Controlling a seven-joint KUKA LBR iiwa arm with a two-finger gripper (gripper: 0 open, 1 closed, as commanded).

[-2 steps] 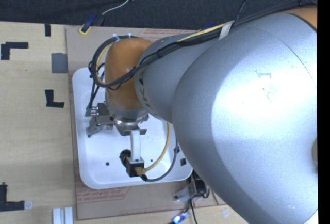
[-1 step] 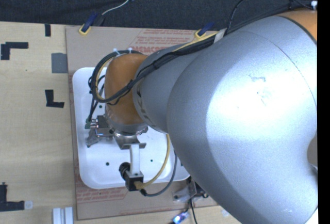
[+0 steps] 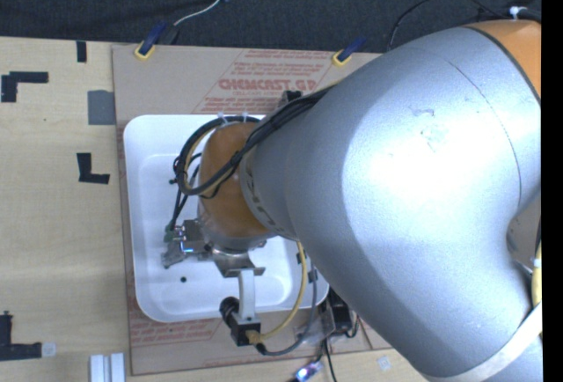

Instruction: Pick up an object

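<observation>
Bin [image 3: 145, 195] mostly hidden beneath the grey arm [image 3: 413, 195].

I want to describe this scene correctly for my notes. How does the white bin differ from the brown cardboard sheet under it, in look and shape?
The white bin is glossy white with rounded corners and a raised rim; the cardboard sheet is flat, dull brown, with straight edges. The cardboard sheet carries red printed lettering, while the white bin is plain. The cardboard sheet is larger, extending beyond the white bin on its visible sides. Both lie on the bench and are partly covered by the grey arm.
</observation>
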